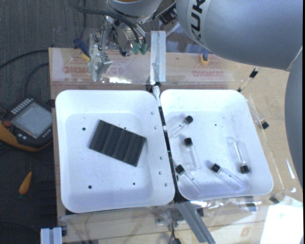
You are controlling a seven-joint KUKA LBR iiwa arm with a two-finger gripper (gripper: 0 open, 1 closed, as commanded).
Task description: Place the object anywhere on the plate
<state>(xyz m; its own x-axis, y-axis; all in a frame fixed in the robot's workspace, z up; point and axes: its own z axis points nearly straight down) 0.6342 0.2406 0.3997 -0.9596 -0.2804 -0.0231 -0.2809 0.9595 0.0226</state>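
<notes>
Dark ribbed plate (117, 143) seen lying flat in left bin (71, 111), slightly rotated. Five clear vials with black caps scattered in right bin (244, 105): upper vial (180, 124), middle vial (189, 150), right vial (239, 154), lower vial (224, 174), vial by divider (185, 177). Tool (100, 60) held above desk (61, 70) beyond left bin; nothing seen gripped, finger opening cannot be made out. Handheld pendant (25, 123) lying left of desk. Arm cut off at top

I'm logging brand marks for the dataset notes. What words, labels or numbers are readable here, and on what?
"UKA", cut off by the frame's top edge, on the grey arm.
Faint red print on the backboard behind the bins: too blurred to read.
Screen of the handheld pendant: too small to read.
</notes>
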